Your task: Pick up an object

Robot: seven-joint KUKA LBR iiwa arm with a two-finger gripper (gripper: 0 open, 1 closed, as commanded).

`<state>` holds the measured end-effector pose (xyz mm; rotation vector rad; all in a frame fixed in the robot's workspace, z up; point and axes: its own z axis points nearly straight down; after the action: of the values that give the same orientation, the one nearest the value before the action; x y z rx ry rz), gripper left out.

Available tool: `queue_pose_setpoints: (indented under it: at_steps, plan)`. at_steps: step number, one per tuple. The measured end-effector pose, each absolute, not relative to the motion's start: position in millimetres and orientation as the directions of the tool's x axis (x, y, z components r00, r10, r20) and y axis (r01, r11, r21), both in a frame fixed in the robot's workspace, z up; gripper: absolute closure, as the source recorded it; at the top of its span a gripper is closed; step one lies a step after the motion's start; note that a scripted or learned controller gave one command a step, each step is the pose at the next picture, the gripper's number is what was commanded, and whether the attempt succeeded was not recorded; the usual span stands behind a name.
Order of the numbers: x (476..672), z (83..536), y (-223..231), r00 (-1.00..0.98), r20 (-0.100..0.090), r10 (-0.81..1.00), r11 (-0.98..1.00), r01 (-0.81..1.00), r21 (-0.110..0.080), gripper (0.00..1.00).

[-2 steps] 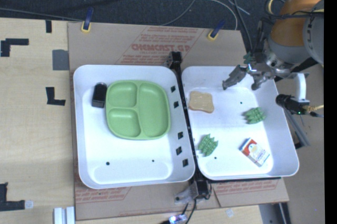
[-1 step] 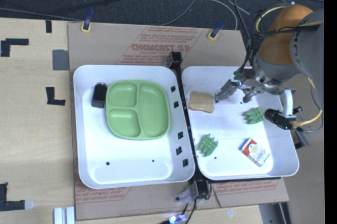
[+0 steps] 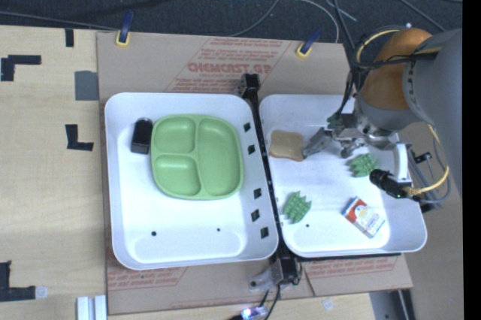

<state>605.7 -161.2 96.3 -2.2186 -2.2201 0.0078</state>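
Note:
My gripper (image 3: 333,146) hangs low over the upper middle of the right bin (image 3: 323,236), open, with nothing between its fingers. Its left finger (image 3: 313,146) reaches toward a tan bread-like piece (image 3: 285,145) by the bin's left wall, its tip at the piece's right edge. A small green leafy toy (image 3: 362,164) lies just right of and below the gripper. A second green leafy toy (image 3: 297,206) rests near the bin's lower left. A red, white and orange packet (image 3: 364,216) lies at the lower right.
The left bin (image 3: 128,228) bears a light green divided plate (image 3: 197,157) and a small black block (image 3: 141,136) beside it. A black divider (image 3: 259,161) runs between the bins. Cables trail behind the bench and around the arm's wrist (image 3: 391,86).

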Motion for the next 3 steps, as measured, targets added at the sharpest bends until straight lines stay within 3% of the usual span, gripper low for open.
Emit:
queue_pose_setpoints:
  at_steps: [1,3]
  plan:
    - [606.8,109,-160,-0.002,0.0,1.0,0.002,1.0,-0.003,1.0]
    - [608.3,211,-167,-0.002,-0.001,1.0,0.002,1.0,0.004,1.0]
